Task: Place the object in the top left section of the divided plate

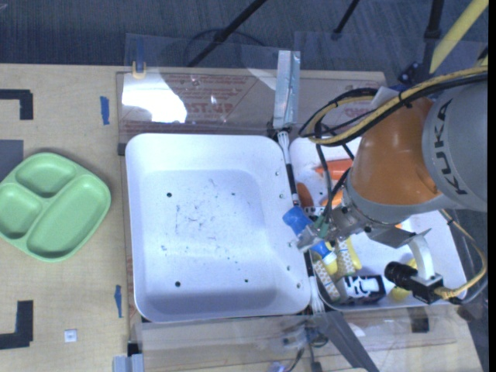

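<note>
Probably a robotics lab; taped bench [70,115], tripod legs [248,10]

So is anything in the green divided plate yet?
No. The green divided plate sits on the bench left of the bins with all three sections bare, while the gripper hangs over the right bin.

The green divided plate [53,206] lies flat, left of both bins.

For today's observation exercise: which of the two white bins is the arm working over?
The right bin, the one cluttered with objects. The arm hangs above it, its gripper low by the shared edge; the left bin lies beside it.
</note>
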Motion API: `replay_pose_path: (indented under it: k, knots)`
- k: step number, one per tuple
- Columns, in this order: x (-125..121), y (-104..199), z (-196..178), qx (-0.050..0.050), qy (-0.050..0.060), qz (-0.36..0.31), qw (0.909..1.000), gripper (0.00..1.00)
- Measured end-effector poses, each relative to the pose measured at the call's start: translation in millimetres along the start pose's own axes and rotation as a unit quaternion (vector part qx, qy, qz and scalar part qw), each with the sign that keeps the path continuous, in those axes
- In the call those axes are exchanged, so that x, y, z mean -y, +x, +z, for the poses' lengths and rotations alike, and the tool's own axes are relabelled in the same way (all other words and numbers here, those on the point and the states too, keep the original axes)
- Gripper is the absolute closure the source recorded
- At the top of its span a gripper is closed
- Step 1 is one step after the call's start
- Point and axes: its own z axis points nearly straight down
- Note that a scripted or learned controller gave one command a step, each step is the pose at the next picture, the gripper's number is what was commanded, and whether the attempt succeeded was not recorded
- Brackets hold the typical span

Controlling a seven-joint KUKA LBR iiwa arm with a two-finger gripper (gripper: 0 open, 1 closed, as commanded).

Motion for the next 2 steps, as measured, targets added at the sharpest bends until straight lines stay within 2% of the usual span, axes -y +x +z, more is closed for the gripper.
replay_pose_path:
  k: [1, 2]
  knots:
    - [-17, 51, 5, -0.001, 0.001, -0.133, 0.9911, 1.00]
    - [-112, 99, -36, 0.001, -0.001, -0.202, 0.9793, 1.00]
